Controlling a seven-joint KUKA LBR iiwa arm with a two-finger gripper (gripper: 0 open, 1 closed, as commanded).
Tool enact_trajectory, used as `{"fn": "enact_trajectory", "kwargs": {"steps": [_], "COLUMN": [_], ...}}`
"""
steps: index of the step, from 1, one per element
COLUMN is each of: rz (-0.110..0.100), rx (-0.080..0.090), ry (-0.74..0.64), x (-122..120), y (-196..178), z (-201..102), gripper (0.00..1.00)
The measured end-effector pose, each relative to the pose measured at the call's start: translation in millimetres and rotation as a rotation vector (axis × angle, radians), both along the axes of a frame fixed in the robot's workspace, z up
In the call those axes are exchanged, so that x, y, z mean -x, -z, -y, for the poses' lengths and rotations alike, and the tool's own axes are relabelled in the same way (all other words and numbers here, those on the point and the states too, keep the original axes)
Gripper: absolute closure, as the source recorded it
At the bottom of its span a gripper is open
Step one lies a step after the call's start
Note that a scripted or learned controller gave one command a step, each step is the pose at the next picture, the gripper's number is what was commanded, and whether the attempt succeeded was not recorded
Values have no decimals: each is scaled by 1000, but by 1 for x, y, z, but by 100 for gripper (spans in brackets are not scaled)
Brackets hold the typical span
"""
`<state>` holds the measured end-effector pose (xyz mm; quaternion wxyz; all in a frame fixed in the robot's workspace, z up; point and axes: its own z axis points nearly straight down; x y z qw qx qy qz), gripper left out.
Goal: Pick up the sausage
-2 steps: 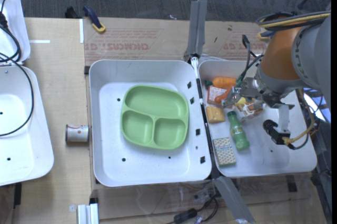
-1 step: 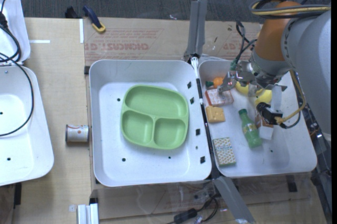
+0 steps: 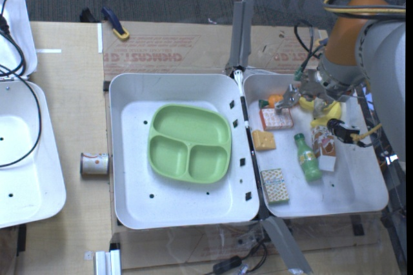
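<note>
My hand point(image 3: 292, 98) is down over the far part of the right bin point(image 3: 361, 199), near a small orange item point(image 3: 275, 100) and just above a red-and-white packet point(image 3: 276, 119); I cannot tell from here how it is set. In that bin I also see a tan block point(image 3: 263, 140), a green bottle point(image 3: 308, 156) lying near the middle, a patterned green box point(image 3: 275, 185) toward the near wall, a yellow piece point(image 3: 327, 113) and a white-and-red carton point(image 3: 324, 141). The left bin point(image 3: 129, 203) holds a green divided plate point(image 3: 190, 143), and a small can point(image 3: 94, 164) lies on the bench point(image 3: 71, 73) beside it.
</note>
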<state>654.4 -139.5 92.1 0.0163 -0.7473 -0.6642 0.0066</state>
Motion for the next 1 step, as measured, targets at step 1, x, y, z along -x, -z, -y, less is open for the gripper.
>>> {"fn": "enact_trajectory", "kwargs": {"steps": [1], "rz": [2], "rx": [-17], "ry": [-16], "x": [-3], "y": [-9], "z": [57], "gripper": [0]}}
